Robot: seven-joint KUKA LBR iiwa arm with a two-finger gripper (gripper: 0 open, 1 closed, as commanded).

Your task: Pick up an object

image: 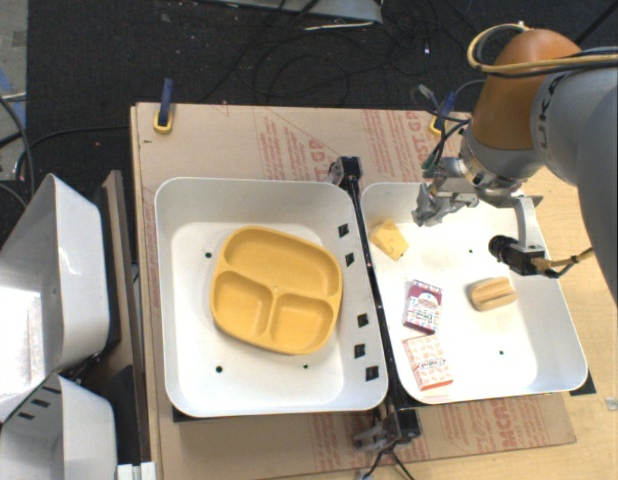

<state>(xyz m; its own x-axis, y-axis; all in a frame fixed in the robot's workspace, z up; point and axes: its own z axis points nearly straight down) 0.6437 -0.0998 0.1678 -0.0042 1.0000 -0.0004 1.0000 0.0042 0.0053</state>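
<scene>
Reaching in from the right, the grey arm (579, 118) with its orange band (514, 88) hangs over the upper part of the right bin (549, 368), its gripper (434, 208) poised above the bin's bare white floor near the back wall. Whether the fingers are spread or closed cannot be told from this slanted overhead view, and nothing is seen between them.

Just left of and below the gripper, a pale yellow wedge-shaped block (390, 239) lies near the divider, apart from the gripper. Farther toward the front, a small purple-and-white box (423, 306) rests on the bin floor, with a red-and-white packet (427, 362) just in front of it. A tan bread-like roll (491, 293) sits to the right of the purple box, near the middle of the bin. A black fitting (514, 253) on a white bracket juts from the arm above the roll.

The left bin (179, 268) holds a yellow divided plate (276, 290), three compartments facing up, lying flat at its centre. Both bins stand side by side on a cardboard-covered counter (289, 138), where a yellow-and-blue clamp (164, 108) grips the back left corner.
</scene>
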